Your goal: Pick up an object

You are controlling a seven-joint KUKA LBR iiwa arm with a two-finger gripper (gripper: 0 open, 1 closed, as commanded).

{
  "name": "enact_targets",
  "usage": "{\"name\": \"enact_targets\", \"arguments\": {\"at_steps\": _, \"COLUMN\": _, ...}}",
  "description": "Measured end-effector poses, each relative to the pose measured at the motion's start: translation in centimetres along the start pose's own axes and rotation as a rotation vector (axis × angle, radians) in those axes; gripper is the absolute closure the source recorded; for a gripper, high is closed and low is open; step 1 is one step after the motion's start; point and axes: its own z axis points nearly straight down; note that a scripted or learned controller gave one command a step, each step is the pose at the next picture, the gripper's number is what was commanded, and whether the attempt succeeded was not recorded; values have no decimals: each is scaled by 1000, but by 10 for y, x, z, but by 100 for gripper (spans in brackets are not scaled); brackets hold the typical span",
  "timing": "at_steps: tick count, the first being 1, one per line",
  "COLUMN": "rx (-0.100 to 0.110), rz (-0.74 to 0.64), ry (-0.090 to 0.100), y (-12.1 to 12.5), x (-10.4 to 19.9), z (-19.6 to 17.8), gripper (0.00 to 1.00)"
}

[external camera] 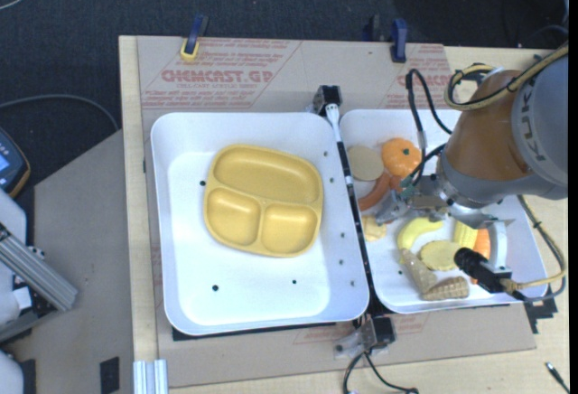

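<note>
My gripper is down in the right bin, low among the toy food. It sits just below an orange fruit and beside a reddish-orange strip. Yellow pieces lie right under the wrist, and another yellow slice is nearer the front. A tan ridged piece rests at the bin's front. A pale round disc lies at the back left of this bin. The arm's body hides whatever lies beneath it.
The left bin holds a yellow divided plate. A small orange piece shows by the arm's lower edge. Between the two bins runs a raised white wall. Clamps stand at the board's far edge.
</note>
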Motion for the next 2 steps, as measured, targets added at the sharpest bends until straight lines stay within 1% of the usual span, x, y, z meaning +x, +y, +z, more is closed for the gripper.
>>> {"name": "enact_targets", "arguments": {"at_steps": 1, "rx": -12, "rz": 1, "ry": -3, "y": 6, "x": -1, "z": 11, "gripper": 0}}
{"name": "enact_targets", "arguments": {"at_steps": 2, "rx": 3, "rz": 3, "ry": 1, "y": 0, "x": 0, "z": 6, "gripper": 100}}
